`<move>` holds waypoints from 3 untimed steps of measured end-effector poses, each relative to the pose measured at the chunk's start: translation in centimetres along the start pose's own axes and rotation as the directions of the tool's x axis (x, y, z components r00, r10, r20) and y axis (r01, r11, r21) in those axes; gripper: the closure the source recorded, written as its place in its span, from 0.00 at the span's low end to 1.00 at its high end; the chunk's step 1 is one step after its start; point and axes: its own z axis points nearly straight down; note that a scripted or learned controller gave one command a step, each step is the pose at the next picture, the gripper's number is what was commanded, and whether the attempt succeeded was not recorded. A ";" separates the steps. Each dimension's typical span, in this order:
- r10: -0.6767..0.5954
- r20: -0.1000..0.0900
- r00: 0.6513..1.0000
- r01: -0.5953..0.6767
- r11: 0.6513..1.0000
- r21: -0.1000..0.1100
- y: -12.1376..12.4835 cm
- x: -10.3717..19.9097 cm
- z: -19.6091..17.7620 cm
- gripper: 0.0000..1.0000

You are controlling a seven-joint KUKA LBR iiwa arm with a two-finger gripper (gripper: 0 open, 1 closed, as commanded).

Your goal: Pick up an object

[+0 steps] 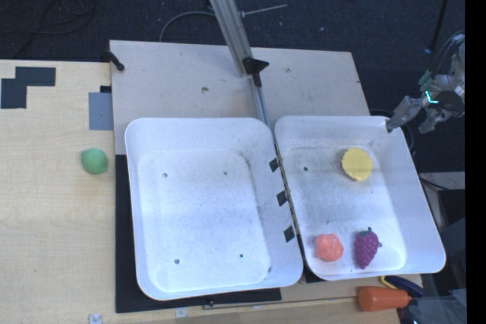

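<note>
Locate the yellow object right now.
In the camera view the yellow object lies in the right bin, toward its far right part, well apart from the orange piece and purple grapes at the near edge.

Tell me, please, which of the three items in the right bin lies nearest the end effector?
The yellow piece; it lies at the bin's far end, nearer the end effector than the orange one or purple grapes.

green ball point(94, 161) on the wooden bench left of the bins, orange object point(383, 298) below the right bin
</note>
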 end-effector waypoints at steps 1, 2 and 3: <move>0.000 0.000 1.000 0.000 1.000 0.000 0.0 0.0 0.0 0.00; -0.001 -0.001 1.000 0.001 1.000 0.004 0.8 0.1 4.7 0.00; -0.001 -0.002 1.000 0.001 1.000 0.005 0.0 0.4 10.7 0.00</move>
